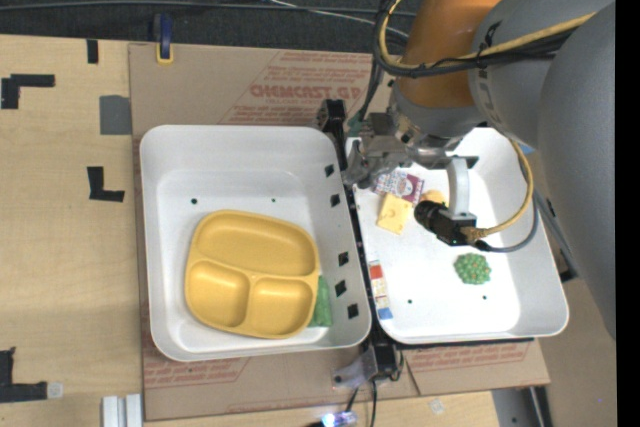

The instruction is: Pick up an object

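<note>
Arm enters from the right of the frame, orange band high at upper right, wrist bent down over the upper-left corner of the right bin. The gripper sits low in that corner, just beside the divider between the two bins; its working end is buried under the wrist housing and cables, so I cannot tell its state or whether it has hold of anything. A small purple-and-white packet lies right at the gripper, touching or nearly so; likely the pick target, judging by where the tool is aimed. Just below it, a yellow wedge-shaped piece, flat on the bin floor. A green knobbly object rests well apart, toward the lower right of the same bin. A thin red-and-white item lies along the bin's left wall, lower down. Left bin carries a yellow compartment tray in its lower half, with a green item wedged between tray and the bin's right wall. The packet sits close to the corner walls, which probably explains the steep, tucked wrist pose: the approach has little side room. Risk, as a judgement: a finger may land on the bin rim or nudge the wedge instead of closing on the packet.
</note>
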{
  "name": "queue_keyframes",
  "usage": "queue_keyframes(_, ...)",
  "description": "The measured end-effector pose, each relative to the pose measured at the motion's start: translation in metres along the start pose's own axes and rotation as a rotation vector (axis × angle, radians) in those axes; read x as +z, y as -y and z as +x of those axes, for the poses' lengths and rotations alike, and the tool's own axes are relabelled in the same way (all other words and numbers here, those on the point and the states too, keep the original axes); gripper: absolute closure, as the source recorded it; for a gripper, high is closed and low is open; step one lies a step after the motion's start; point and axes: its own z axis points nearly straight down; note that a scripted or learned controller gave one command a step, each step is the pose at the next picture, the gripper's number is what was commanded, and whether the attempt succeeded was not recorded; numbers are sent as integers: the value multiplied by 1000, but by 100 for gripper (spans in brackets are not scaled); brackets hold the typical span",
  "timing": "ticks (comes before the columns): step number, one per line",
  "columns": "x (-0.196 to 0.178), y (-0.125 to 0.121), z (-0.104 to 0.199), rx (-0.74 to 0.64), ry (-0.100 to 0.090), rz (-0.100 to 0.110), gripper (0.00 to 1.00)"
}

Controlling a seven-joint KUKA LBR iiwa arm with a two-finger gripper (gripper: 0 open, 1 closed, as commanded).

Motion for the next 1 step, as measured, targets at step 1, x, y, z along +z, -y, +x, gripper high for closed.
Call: queue_keyframes(1,6,-6,49,0,0,1,100)
